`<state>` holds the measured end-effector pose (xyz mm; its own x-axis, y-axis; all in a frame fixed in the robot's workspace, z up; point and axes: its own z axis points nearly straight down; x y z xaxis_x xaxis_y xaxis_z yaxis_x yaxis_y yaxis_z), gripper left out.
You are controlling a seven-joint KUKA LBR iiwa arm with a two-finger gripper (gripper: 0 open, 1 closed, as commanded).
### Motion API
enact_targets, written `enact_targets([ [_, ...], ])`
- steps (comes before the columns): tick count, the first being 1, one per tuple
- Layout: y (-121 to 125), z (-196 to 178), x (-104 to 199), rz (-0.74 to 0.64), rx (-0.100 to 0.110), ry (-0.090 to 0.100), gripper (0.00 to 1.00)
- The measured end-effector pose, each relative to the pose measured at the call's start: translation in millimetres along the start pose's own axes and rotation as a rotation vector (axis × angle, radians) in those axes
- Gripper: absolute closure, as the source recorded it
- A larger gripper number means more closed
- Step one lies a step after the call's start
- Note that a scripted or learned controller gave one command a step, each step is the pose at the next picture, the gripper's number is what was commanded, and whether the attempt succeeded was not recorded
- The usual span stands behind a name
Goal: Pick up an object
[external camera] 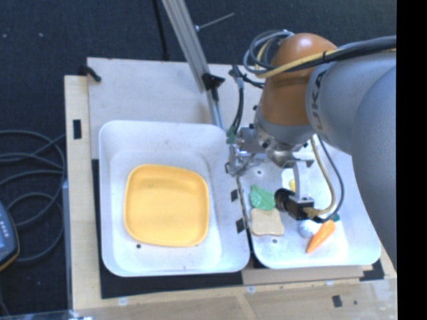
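Grey arm with orange band (293, 79): over right bin's back-left corner | gripper (248, 153): finger state cannot be told | right white bin (360, 242): green leaf-shaped piece (261, 198), tan toast slice (266, 224), orange carrot (320, 236) along front-left | left white bin (113, 152): square yellow plastic plate (166, 205), centred.

Counted: two white bins (110, 179), one yellow plate (167, 205), one toast slice (267, 223), one carrot (320, 237), one green leaf (261, 197).
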<state>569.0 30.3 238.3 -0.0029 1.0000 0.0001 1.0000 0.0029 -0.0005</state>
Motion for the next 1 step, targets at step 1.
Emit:
enact_targets([
  [1,26.5,8.1,49.3,0.0,0.0,0.0,1.0],
])
